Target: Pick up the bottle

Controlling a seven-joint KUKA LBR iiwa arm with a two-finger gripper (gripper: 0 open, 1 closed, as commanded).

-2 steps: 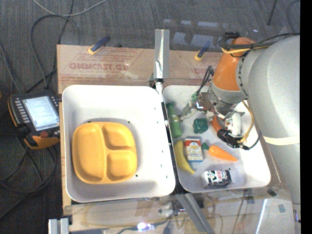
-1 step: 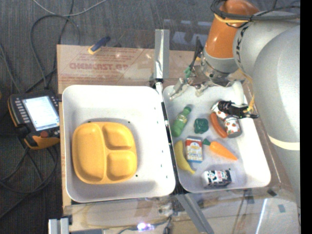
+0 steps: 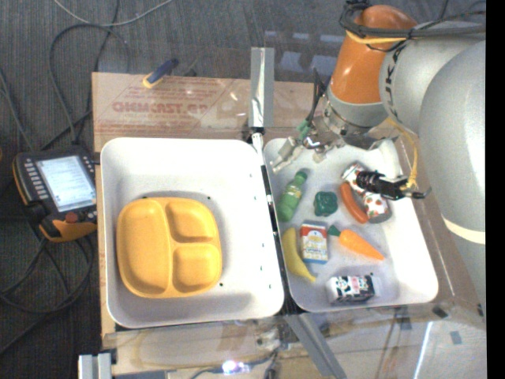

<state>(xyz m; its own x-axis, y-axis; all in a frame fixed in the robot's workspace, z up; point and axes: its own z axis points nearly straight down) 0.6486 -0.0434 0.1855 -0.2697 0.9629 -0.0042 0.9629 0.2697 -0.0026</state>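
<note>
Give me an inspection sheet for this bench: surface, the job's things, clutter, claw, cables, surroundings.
Surface: two shallow white bins side by side, left bin and right bin.
Job's things: green bottle lying at the right bin's left side, not held.
Clutter: yellow divided plate in the left bin; banana, small carton, carrot, green toy, black-and-white carton in the right bin.
Claw: claw above the right bin's upper left corner, just above the bottle.
Cables: dark cables on the floor.
Surroundings: handheld pendant left of the bins; cardboard sheet behind.
</note>
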